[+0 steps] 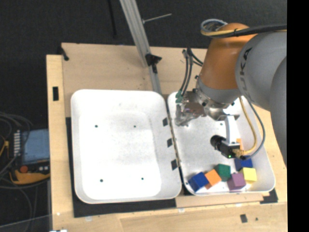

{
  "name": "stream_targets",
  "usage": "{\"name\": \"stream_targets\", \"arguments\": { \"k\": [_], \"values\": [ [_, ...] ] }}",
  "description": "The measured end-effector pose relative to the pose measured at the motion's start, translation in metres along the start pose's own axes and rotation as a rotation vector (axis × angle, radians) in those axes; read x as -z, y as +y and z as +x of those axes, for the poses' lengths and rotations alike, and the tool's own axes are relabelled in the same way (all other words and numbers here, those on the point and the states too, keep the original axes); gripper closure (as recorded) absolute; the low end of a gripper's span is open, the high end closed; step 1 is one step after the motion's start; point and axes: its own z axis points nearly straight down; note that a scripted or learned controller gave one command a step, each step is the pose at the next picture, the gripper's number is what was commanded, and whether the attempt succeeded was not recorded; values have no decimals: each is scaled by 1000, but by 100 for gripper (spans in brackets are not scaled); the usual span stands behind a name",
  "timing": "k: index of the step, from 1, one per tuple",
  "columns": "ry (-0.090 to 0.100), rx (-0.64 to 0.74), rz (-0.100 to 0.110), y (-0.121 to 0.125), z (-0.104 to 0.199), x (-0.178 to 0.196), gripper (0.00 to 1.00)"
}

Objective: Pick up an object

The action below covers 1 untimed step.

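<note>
Nearest my camera, small blocks cluster along the front wall of the right bin [251,187] — a blue block [198,181], an orange block [212,177], a green block [223,171], a purple block [236,181] and a yellow block [249,174]. My gripper [183,114] sits well apart from them, low over the bin's far left corner beside the left bin [82,144] on the counter [96,64] — I cannot tell its fingers' state.
</note>
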Motion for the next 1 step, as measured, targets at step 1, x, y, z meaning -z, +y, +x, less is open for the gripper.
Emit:
{"name": "stream_targets", "arguments": {
  "k": [1],
  "values": [
    [0, 0, 3, -10, 52, 6, 100]
  ]
}}
